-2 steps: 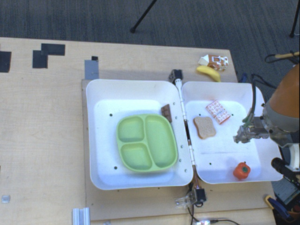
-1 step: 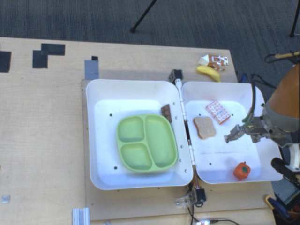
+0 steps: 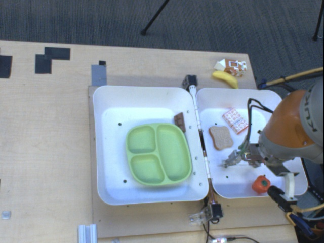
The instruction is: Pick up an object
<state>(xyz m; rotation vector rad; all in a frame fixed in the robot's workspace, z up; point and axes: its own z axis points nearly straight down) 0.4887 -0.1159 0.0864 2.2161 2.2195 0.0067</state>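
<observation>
Closest to the lens is the arm [image 3: 296,130] itself, grey with that orange band, coming in from 3 o'clock and hanging over the right bin [image 3: 217,189]. Its gripper [image 3: 234,160] sits low over the bin floor, roughly mid-bin, and I honestly can't tell from up here how it's set, it's just a dark metal tangle against white.

Candidates in that bin: a slice of bread [image 3: 221,137] just beside the gripper at about 11 o'clock from it, a red-checked packet [image 3: 235,120] further up at 12 o'clock, and an orange toy [image 3: 260,184] at roughly 4 o'clock near the bin's lower edge. Nothing looks gripped yet.

My guess is the bread is the target since it's nearest. It's flat though, so I'd go straight down over its narrower width and get the tips right to the floor before squeezing, otherwise it just slides. The orange toy looks chunkier and probably an easier grab.

Left bin [image 3: 109,151] has a green divided plate [image 3: 159,153] and a small brown piece [image 3: 179,119] at its 1 o'clock, well apart from the action.
</observation>
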